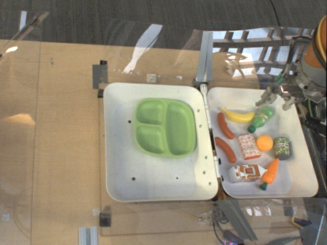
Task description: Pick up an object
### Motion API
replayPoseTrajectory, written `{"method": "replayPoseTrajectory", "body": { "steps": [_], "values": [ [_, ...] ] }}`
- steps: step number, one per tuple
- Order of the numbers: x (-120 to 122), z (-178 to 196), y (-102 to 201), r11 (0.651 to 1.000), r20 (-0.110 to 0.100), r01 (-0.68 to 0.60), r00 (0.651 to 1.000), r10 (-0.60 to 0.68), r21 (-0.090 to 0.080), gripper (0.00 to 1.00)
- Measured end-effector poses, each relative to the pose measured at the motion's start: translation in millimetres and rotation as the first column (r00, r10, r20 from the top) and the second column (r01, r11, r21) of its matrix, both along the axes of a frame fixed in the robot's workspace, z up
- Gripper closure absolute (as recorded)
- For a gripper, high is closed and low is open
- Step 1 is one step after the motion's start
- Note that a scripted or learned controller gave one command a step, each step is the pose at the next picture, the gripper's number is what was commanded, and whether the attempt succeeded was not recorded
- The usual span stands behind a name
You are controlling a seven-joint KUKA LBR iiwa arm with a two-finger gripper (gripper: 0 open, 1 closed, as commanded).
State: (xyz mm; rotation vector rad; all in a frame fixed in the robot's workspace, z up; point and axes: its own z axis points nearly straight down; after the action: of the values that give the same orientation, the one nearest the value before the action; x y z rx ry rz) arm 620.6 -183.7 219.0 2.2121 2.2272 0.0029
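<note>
Nearest the camera, in the right bin (pixel 306 190), a carrot (pixel 270 172) is lying tilted with its green end down, just beside a small white-and-brown carton (pixel 247 173). Behind those, a red patterned box (pixel 248 147) is sitting next to an orange (pixel 264 143), with a dark green can (pixel 282 148) just right of the orange. Two sausages are lying along the bin's left side: the lower sausage (pixel 225 149) near the carton, the upper sausage (pixel 225 125) further back. At the back, a banana (pixel 238 116) is touching the base of a green bottle (pixel 261 118).

In the left bin (pixel 117 177), a green divided plate (pixel 166 127) is sitting in the middle-back part, three compartments facing up.

The gripper (pixel 276 97) is hanging over the back right corner of the right bin, just above the green bottle's top; its fingers are spreading apart, nothing between them. The arm (pixel 312 65) is coming in from the right edge. Every object is resting on a bin floor, none lifted.
</note>
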Motion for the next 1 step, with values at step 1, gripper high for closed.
{"method": "replayPoseTrajectory", "body": {
  "steps": [1],
  "values": [
    [35.4,-117.2,-20.4,0.998,-0.002,0.055,0.998,-0.055,-0.001,0.0]
  ]
}}
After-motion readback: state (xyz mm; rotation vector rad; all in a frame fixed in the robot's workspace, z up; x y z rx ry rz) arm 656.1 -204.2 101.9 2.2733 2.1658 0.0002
